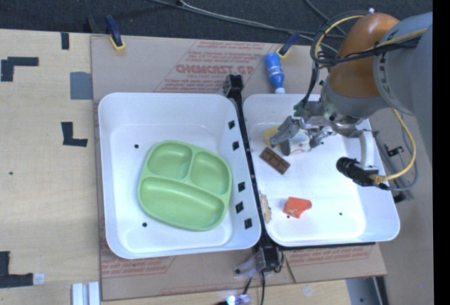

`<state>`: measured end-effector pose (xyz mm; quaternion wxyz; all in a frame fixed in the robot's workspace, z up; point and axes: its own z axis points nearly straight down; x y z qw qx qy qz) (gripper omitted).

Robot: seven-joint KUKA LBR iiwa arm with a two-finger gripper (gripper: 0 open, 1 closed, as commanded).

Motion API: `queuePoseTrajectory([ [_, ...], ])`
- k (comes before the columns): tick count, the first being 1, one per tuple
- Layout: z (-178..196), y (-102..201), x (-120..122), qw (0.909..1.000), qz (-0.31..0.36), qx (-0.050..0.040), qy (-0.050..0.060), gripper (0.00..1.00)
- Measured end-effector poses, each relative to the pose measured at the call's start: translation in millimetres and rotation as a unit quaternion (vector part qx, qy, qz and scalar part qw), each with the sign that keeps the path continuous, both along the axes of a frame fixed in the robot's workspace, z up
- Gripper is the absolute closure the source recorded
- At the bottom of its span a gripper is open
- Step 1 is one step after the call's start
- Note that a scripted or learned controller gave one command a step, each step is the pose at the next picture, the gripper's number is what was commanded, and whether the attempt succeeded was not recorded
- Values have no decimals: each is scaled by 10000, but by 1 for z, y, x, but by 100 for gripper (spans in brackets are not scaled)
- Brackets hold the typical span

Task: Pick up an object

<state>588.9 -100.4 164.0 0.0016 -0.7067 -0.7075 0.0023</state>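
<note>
A brown rectangular block [275, 161] lies flat in the right bin [376, 226], just below the gripper [290, 136], whose fingers stand apart with nothing between them, an orange piece [297, 206] lying further down and a green divided plate [185, 184] in the left bin [119, 156].

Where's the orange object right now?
The orange object lies in the right bin, near its front edge, below the brown bar and clear of the gripper.

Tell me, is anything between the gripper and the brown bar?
Nothing visible is. The gripper hangs just above and right of the brown bar in the right bin, with bare white floor between them.
</note>
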Motion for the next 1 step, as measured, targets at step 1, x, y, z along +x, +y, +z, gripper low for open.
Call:
queuePoseTrajectory([
  [1,-46,7,-4,10000,2,4,3,0],
])
